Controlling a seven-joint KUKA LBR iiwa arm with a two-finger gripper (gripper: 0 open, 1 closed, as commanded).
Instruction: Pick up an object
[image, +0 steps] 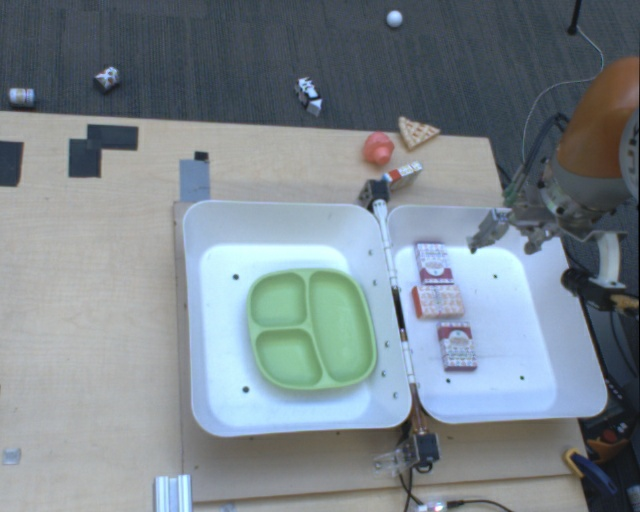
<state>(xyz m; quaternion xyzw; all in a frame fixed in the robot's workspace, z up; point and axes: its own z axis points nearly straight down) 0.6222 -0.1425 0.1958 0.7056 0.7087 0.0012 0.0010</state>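
Wooden worktop (90, 300) carries two white bins. Far to the left of the fingers (512, 231), the left bin (215, 330) holds a green tray (311, 328) with three compartments. Those fingers hang over the upper right corner of the right bin (530, 340); whether they are spread or closed I cannot tell, and nothing shows between them. Left of and below them lie three small red-and-white boxes (441, 300) in a column, well apart from them.
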